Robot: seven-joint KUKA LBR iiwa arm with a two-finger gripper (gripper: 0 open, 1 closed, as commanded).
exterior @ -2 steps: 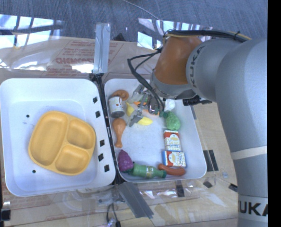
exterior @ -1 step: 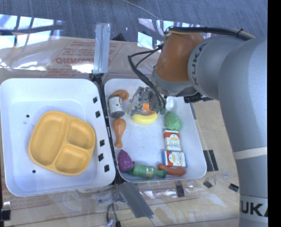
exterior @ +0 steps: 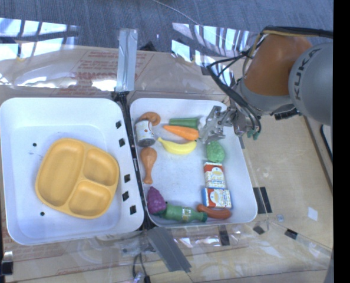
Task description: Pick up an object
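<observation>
Grey arm (exterior: pixel 310 75) enters from the right edge of the view, upper half, angled down-left toward the centre. Orange band (exterior: pixel 275 63) sits above the wrist, black cables looping off its left side. Wrist tilts down-left, ending in the metal hand (exterior: pixel 213 125) at the upper right of the right-hand bin, low over its floor. Finger spread too cluttered to read.

Robotics lab bench, seen from above.
A grey arm (exterior: pixel 307 75) is reaching over two taped white bins (exterior: pixel 10 158), toy food (exterior: pixel 178 146) lying inside, cables trailing.
</observation>
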